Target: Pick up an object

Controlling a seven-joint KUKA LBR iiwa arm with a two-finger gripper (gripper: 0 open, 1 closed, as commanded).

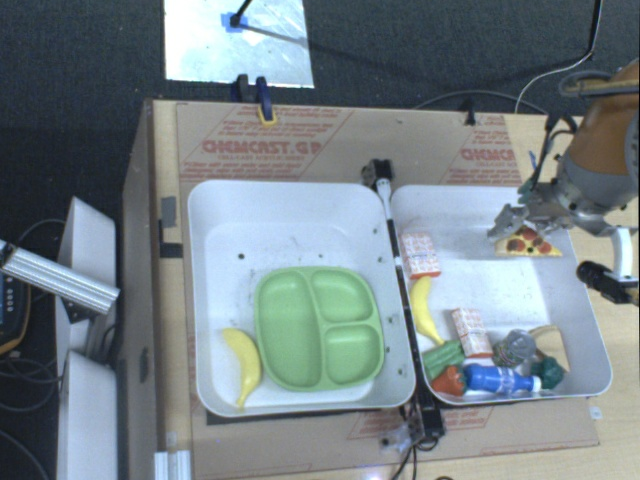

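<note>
The pincer (512, 223) hangs low in the right bin (470, 213), just beside a toy pizza slice (531, 244) near the far wall. Whether it is apart or together is too small to tell. It should go straight down over the slice, then squeeze gently and lift slowly.

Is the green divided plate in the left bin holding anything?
Empty. The green divided plate shows bare compartments; the banana lies beside it on the left bin floor.
</note>
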